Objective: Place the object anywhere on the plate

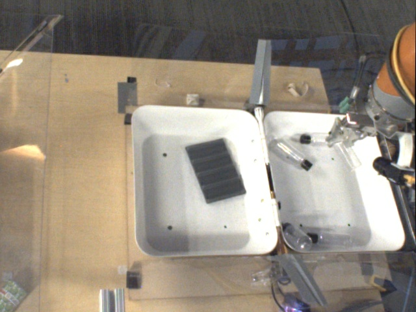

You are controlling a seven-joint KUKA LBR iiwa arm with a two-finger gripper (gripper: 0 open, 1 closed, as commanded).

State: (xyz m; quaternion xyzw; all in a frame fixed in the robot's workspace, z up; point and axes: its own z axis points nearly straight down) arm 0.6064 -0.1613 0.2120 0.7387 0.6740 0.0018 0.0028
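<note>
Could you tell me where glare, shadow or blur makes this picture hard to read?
In the camera view, a bright glare patch sits on the clear panel at the left; soft shadow darkens the left bin along its lower and left inner walls; the dark ridged plate reads sharply; the clear tubes in the right bin wash out against white; the gripper looks blurred.

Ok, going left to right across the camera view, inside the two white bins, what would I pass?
Left bin → dark grey ridged plate → right bin → clear tube with a black cap → gripper near the right bin's far right corner.
</note>
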